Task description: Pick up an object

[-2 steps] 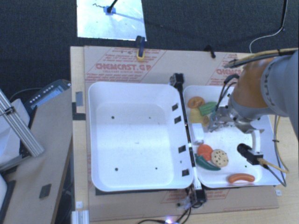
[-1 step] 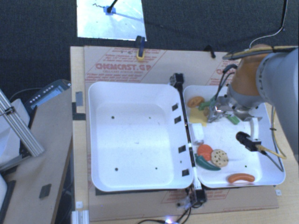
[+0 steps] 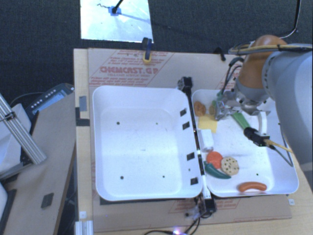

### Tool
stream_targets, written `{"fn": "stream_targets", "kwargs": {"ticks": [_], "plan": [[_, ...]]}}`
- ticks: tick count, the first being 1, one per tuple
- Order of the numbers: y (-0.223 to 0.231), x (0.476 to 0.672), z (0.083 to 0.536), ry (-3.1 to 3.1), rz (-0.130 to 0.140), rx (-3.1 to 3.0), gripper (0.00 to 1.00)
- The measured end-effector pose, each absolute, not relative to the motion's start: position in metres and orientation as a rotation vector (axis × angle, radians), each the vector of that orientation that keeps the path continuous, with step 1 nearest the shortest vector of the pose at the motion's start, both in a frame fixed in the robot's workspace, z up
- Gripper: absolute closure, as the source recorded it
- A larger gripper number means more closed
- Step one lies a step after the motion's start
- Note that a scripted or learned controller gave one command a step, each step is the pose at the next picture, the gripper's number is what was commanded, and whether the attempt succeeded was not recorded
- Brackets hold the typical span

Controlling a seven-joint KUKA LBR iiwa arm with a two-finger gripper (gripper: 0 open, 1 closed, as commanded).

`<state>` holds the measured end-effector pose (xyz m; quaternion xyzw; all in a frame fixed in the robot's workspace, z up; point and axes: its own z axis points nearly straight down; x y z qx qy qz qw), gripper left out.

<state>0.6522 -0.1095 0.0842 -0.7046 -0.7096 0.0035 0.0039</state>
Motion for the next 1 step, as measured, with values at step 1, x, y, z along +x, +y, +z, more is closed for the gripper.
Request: {"fn": "stream_targets", "kwargs": {"ticks": [1], "plan": [[-0.0946,0.6629,0.082,-2.212,0.035,-2.203,1.0]]}}
